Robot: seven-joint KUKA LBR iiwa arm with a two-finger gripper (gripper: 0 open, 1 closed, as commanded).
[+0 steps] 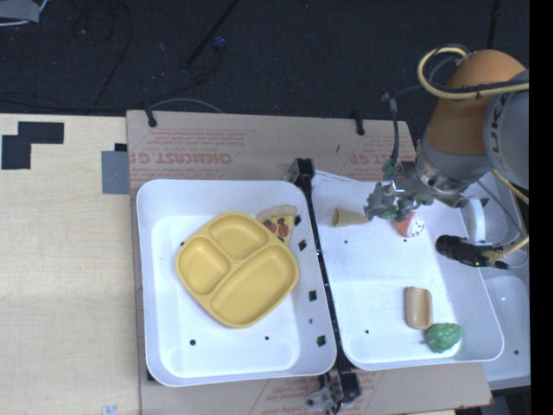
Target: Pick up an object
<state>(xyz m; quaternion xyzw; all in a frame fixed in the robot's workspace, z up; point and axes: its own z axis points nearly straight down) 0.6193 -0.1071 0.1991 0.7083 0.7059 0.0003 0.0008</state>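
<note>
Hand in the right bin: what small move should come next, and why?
Probably a short drop straight down. The hand hovers at the far end of the right bin, over a small red and white object, with the tan cone-shaped piece just left of it. Whether its grip is open is unclear.

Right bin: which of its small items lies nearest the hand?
The red-and-white item, right beside the hand. The tan cone lies further left; the sausage and green item sit near the front edge.
</note>
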